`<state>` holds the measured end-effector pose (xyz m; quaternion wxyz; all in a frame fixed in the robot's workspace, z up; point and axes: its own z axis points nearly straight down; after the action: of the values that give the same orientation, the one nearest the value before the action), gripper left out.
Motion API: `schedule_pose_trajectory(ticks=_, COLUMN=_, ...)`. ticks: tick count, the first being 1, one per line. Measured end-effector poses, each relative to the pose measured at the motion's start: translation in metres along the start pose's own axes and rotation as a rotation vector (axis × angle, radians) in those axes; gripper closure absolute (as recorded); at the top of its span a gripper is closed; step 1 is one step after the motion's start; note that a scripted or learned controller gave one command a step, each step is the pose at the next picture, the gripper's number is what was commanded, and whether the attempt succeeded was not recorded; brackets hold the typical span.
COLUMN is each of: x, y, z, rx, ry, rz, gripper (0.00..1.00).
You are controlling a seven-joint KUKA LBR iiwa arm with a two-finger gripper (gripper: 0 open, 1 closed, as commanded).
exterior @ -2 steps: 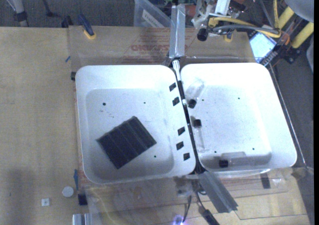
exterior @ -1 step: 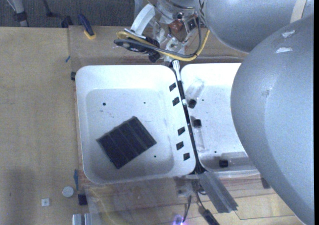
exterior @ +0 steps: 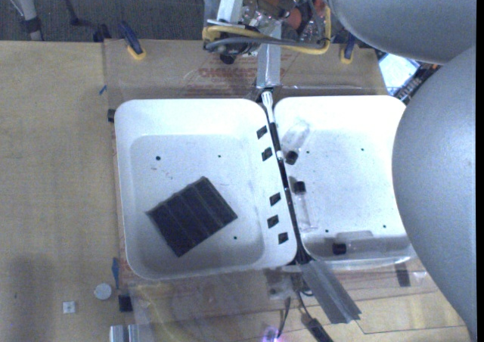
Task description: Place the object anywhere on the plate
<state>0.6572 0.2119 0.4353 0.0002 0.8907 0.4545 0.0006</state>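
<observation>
Gripper (exterior: 266,11): raised above the far rim where the two bins meet; finger spacing cannot be told.
Object (exterior: 192,216): dark ribbed square slab, lying flat and askew in the left bin (exterior: 125,181), well apart from the gripper, nearer the camera and to its left.
Right bin (exterior: 355,117): just below the gripper's right.

Your arm comes in from the right as a broad grey mass, its thick links filling the upper right corner and the whole right side of the view. From there it runs leftward to the wrist assembly at the top centre, where you see white housing, exposed wiring and a yellow cable looped beneath. The end effector (exterior: 261,11) hangs under that wrist cluster, raised high; its fingertips are too cluttered to make out.
</observation>
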Motion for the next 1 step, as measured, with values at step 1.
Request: schedule_pose_trajectory(ticks=1, x=0.0019, y=-0.0018, z=-0.0101, rx=-0.001, ry=0.001, rz=-0.005, gripper=1.00)
